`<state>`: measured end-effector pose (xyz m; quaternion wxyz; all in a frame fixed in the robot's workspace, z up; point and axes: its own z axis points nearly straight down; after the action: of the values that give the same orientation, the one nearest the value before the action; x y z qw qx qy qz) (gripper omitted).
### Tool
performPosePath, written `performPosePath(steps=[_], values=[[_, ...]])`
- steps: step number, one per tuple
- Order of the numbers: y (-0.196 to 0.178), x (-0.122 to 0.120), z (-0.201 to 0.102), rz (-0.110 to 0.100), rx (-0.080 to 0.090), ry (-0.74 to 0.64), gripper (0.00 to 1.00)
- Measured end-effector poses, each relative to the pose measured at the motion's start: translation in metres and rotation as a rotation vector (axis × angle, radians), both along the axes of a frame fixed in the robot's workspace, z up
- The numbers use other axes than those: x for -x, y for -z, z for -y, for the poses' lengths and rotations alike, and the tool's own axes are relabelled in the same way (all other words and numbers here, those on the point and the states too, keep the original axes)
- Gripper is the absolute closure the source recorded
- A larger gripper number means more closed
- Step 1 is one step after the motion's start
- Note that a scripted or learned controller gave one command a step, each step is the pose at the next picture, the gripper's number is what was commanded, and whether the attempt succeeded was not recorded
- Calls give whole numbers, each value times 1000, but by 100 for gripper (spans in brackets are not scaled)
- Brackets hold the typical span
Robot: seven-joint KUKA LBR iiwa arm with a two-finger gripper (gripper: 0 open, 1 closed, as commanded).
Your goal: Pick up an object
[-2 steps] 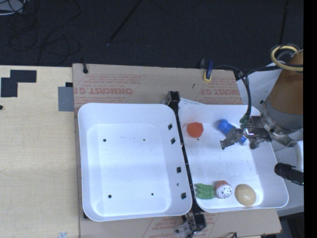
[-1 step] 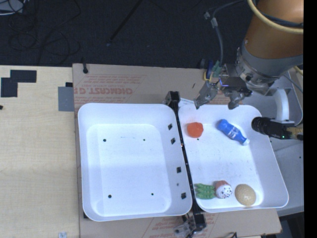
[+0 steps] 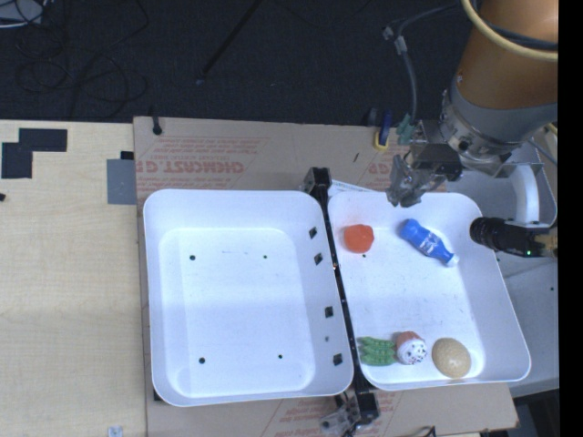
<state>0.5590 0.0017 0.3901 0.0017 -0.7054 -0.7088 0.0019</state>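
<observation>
The blue bottle [image 3: 426, 241] is the object I would go for: it lies on its side in the right bin [image 3: 483, 308], just below the claw [image 3: 407, 189] and a little to its right, slanted with its cap end pointing down and away from the claw. The claw hovers over the bin's far rim, dark against the white, and it has hold of nothing; how far its tips are parted I cannot tell from this slant.

Taking the bottle as my landmark: an orange ball [image 3: 358, 238] sits to its left, near the divider between the bins. Well below it, along the near wall, a green toy [image 3: 375, 350], a small white and red piece [image 3: 411, 348] and a tan egg-shaped object [image 3: 451, 357] lie in a row, the first two touching. The left bin [image 3: 164, 244] lies further left again, beyond the ball.

To do this well, I judge the claw should turn so it closes across the bottle's narrow width rather than along its length, centre over the body rather than the cap, and come straight down. A round bottle on a smooth bin floor is likely to roll if one tip touches first, so I want both sides meeting together. The bottle has free space all around, so nothing nearby should foul the approach.
</observation>
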Motion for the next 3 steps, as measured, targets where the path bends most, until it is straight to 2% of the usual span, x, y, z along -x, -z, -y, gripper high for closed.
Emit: performPosePath(steps=[1,2,3], values=[[81,36,-60,-7,-1,0,100],[35,6,-24,5,1,5,100],[27,7,-23,-1,1,5,100]])
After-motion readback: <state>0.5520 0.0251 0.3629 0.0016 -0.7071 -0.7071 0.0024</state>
